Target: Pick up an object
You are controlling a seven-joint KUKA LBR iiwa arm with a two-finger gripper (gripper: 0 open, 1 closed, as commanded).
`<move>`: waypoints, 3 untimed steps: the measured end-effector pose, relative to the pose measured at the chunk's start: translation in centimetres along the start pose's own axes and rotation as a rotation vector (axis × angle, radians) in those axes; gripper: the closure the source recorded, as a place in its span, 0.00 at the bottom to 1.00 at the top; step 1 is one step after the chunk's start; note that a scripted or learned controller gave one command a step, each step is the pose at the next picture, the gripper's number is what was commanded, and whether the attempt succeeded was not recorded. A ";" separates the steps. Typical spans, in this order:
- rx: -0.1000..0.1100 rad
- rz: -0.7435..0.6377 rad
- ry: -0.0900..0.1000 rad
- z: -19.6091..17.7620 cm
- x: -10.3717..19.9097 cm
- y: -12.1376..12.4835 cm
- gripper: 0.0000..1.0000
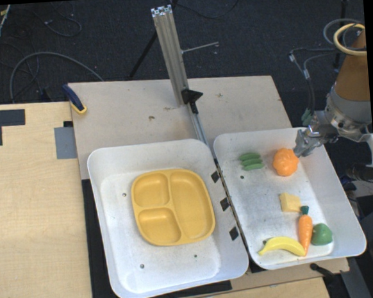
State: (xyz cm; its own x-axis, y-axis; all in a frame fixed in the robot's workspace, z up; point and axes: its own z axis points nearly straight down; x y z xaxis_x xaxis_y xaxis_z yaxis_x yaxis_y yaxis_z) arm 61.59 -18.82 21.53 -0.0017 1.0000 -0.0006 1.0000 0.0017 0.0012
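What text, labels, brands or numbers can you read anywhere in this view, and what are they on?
None: no readable word, number or brand appears anywhere.
Yellow divided plate: plain, no marking.
Toy orange, green pea pod, cheese wedge, carrot, banana: no labels.
Both white bins: unmarked.
Gripper and arm: no legible lettering at this size.

— What's hard to see?
— The gripper is too small to read; the arm runs past the right edge.
— Anything covered?
— The carrot overlaps the green toy and the banana.
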 end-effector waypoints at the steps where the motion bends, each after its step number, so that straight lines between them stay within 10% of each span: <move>1: 0.000 0.000 0.000 -3.1 -0.1 0.0 1.00; 3: 0.005 -0.001 0.002 -3.4 9.6 0.0 1.00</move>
State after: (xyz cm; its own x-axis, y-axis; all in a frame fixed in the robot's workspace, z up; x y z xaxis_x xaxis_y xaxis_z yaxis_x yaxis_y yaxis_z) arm 61.52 -9.21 24.92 -0.0029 1.0000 0.0012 1.0000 0.0029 -0.0034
